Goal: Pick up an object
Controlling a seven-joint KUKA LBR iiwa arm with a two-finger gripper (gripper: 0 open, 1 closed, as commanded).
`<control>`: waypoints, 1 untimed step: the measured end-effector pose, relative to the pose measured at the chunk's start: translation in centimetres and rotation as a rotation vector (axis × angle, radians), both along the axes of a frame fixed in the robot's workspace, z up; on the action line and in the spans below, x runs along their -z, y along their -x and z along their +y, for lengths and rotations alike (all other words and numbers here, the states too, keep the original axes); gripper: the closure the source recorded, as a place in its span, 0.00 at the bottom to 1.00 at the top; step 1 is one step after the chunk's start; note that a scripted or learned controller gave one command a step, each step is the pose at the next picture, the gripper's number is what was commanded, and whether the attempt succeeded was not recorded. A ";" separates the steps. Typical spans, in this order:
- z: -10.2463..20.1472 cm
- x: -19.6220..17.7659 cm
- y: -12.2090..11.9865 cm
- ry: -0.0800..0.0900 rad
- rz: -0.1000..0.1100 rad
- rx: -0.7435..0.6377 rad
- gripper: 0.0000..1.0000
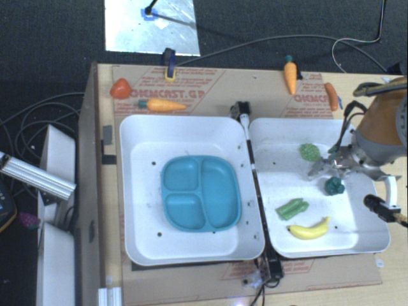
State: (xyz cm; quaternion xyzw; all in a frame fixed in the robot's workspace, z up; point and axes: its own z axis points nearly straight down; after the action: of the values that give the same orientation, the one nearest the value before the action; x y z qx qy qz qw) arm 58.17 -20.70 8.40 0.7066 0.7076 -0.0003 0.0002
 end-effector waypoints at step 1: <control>0.1 -3.6 -6.4 0.001 -0.006 -0.003 0.00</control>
State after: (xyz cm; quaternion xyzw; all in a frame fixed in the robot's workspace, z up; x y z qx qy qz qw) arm 64.55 -20.61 11.95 0.7056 0.7087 0.0014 0.0026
